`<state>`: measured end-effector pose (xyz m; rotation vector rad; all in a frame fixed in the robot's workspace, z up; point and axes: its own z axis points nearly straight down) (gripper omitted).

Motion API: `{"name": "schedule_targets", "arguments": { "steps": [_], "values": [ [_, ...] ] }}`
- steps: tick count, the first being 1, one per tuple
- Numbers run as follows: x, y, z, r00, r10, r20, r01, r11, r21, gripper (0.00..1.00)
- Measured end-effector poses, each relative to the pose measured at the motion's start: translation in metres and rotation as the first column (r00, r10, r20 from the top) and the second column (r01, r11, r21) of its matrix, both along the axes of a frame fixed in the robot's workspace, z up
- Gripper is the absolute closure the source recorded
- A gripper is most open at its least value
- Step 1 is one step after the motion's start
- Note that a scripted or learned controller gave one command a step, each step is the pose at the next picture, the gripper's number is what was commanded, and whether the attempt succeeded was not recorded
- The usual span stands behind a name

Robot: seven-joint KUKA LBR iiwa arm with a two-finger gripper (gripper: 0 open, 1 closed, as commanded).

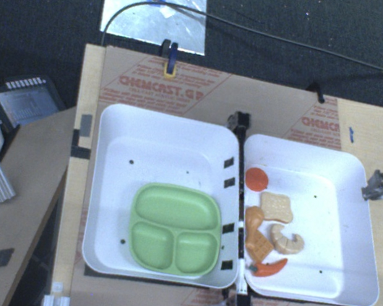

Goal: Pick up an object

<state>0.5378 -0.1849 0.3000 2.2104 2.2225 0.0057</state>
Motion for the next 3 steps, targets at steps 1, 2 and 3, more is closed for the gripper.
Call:
{"name": "schedule_targets", "arguments": {
  "steps": [1, 2, 3],
  "values": [
    [0.006, 0.052, -0.021, 1.000, 0.004, -0.005, -0.004, 1.000, 0.004, 1.00],
    [0.010, 0.095, -0.025, 1.000, 0.003, -0.004, -0.003, 1.000, 0.003, 1.00],
    [0.014, 0.149, -0.025, 1.000, 0.004, -0.004, -0.004, 1.000, 0.003, 1.00]
  ]
}}
